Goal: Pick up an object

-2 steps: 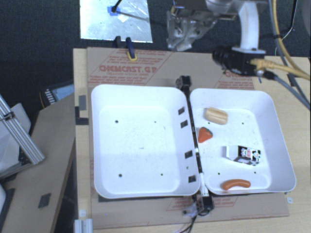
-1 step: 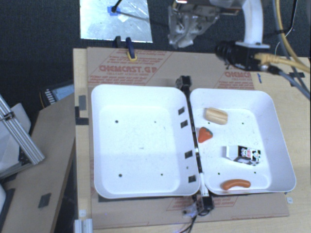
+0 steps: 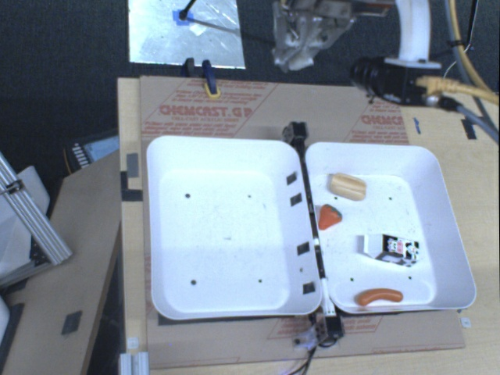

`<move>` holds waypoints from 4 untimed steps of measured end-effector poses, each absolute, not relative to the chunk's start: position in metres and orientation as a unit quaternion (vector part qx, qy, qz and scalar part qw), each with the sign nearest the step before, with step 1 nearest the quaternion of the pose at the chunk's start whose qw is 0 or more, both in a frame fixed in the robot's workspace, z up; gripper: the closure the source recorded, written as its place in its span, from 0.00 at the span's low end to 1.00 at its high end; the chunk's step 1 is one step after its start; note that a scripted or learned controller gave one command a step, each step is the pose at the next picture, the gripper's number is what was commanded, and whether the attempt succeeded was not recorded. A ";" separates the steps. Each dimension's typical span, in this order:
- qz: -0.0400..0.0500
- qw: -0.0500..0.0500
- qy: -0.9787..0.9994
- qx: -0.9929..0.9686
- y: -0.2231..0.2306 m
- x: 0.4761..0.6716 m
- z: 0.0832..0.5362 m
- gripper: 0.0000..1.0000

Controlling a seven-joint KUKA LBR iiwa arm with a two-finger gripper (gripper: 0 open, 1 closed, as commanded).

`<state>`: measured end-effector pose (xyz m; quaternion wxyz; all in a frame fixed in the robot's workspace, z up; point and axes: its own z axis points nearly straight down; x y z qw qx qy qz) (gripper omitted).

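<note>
Right bin [image 3: 449, 233] holds everything: sausage [image 3: 379, 296] nearest, then carton [image 3: 393, 248], red wedge [image 3: 331, 216], bun [image 3: 347, 186]; all lie apart, so I judge any is graspable. Pincer [image 3: 295, 47] hangs high beyond the bins, nothing in it; can't tell its opening.

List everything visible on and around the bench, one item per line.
bread roll: 1, tan, right bin, far part
strawberry-like piece: 1, red-orange, right bin, near the divider
small carton: 1, white with black print, right bin, middle
sausage: 1, orange, right bin, near edge
bins: 2, white, side by side on the bench
foil sheet: 1, silver, beyond the bench
gripper: 1, grey, raised beyond the bins
</note>
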<state>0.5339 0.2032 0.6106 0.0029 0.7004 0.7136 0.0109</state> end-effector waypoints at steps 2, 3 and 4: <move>0.013 0.004 0.715 0.699 0.203 0.534 0.633 1.00; 0.014 0.004 0.715 0.699 0.203 0.534 0.644 1.00; 0.015 0.005 0.716 0.698 0.203 0.534 0.656 1.00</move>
